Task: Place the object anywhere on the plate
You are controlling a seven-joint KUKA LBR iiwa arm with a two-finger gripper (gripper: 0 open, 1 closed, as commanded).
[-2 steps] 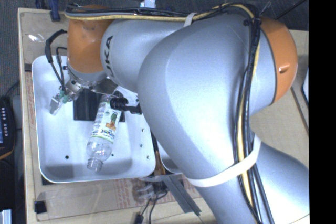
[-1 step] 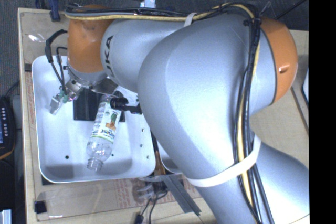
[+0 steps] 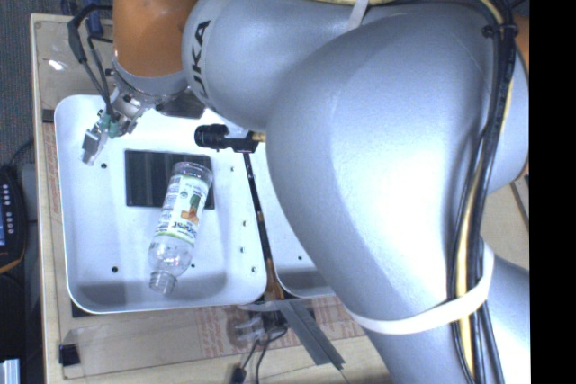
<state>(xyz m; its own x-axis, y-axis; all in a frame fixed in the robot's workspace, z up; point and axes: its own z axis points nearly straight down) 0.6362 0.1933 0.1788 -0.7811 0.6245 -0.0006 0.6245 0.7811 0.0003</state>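
Observation:
A clear plastic bottle (image 3: pixel 181 216) with a white, green and orange label lies on its side in the left bin (image 3: pixel 90 274). Its neck points toward the bin's near edge. The bottle's upper end rests over a dark square plate (image 3: pixel 146 179) lying flat on the bin floor. My gripper (image 3: pixel 97 136) hangs over the bin's far-left corner, up and to the left of the plate and apart from the bottle. Nothing shows in its grasp.
The grey arm with its orange band (image 3: pixel 148 9) covers most of the right bin (image 3: pixel 297 283). A black knob (image 3: pixel 212 137) on a thin rod (image 3: pixel 257 211) sits along the ridge between the two bins. Cables (image 3: pixel 81 22) hang at the bench's far-left corner.

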